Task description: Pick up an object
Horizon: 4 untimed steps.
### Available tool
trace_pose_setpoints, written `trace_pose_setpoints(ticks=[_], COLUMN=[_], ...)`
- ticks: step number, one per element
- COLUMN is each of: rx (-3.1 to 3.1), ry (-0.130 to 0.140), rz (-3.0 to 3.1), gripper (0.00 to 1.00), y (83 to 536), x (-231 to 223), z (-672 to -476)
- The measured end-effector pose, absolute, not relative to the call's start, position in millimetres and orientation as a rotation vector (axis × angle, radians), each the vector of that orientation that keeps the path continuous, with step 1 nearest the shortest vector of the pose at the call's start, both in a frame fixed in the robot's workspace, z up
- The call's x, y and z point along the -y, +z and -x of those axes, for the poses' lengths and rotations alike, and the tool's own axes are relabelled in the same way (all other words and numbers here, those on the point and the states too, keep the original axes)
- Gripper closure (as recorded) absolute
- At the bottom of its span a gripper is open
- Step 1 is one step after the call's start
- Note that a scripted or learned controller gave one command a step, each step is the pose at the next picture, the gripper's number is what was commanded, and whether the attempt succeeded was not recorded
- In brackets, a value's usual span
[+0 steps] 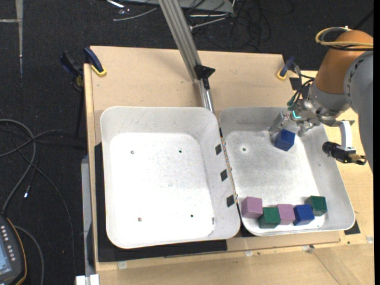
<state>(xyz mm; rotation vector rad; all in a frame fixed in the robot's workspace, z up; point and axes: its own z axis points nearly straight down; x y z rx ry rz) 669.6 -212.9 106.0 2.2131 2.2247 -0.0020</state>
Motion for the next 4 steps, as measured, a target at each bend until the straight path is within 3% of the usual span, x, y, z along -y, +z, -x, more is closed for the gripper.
trace_pose_setpoints(ticks=[1, 2, 3, 4], rx=[-2.222, -2.218, -2.223, -2.22], ry=[-0.003, 0.001, 0.003, 0.004], rz=[-2.222, -2.22, -2.214, -2.22], gripper=[0.0, 1.0, 1.0, 1.0], y=[94.9, 106.2, 131.7, 102.0], x=[201.1, 201.7, 183.3, 121.2], z=[-650.1, -651.6, -670.7, -656.8])
